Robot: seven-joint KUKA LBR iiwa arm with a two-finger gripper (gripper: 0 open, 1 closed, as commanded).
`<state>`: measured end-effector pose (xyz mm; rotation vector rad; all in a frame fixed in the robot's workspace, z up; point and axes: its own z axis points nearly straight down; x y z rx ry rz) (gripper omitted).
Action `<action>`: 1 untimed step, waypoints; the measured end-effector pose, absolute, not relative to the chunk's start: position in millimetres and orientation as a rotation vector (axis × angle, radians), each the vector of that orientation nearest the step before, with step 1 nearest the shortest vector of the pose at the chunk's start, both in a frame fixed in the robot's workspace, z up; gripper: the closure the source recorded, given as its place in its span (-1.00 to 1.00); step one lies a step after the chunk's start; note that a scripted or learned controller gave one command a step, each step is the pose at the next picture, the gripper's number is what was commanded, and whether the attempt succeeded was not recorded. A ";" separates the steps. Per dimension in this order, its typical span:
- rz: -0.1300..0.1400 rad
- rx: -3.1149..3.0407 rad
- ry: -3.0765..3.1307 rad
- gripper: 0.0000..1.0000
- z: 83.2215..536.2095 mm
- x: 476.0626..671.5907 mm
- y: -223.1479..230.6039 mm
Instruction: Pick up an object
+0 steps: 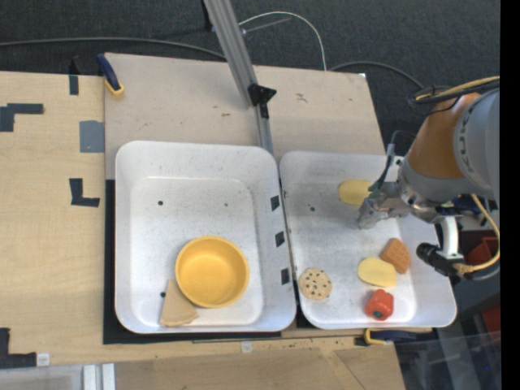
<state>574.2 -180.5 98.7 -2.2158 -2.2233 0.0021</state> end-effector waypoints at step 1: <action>-0.003 -2.220 -2.226 1.00 147.3 577.8 -170.4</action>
